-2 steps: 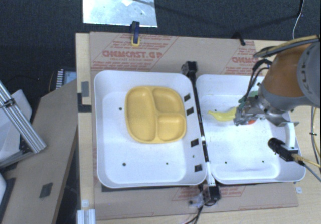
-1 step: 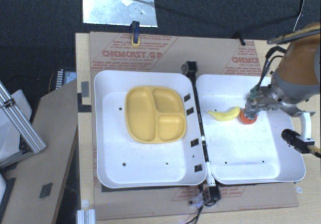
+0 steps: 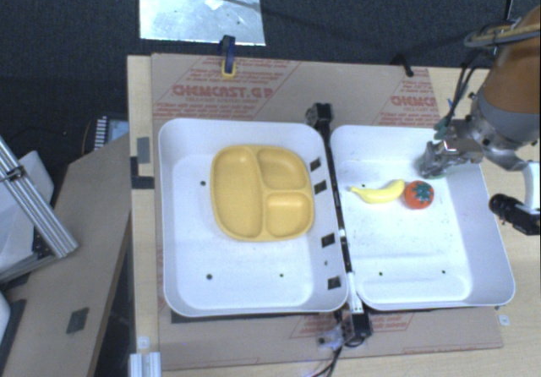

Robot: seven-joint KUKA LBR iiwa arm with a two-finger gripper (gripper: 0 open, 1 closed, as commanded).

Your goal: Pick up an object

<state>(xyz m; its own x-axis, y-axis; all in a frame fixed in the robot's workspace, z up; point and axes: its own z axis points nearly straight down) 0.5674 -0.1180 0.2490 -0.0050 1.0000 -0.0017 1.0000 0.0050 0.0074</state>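
A yellow banana (image 3: 379, 193) lies in the right bin (image 3: 423, 282), near its upper middle. Just right of it, touching or nearly touching its tip, sits a small red tomato-like ball (image 3: 418, 194) with a green top. My gripper (image 3: 433, 161) hangs over the bin's upper right part, just above and slightly right of the red ball. The orange-banded arm reaches in from the right behind it. A yellow divided plate (image 3: 260, 192) rests in the left bin (image 3: 194, 282).
Both bins sit side by side on a cardboard sheet (image 3: 279, 84), joined by a black clip strip (image 3: 334, 198). A yellow clamp (image 3: 228, 58) stands at the board's far edge. A black fixture (image 3: 516, 213) juts in at the right bin's right rim.
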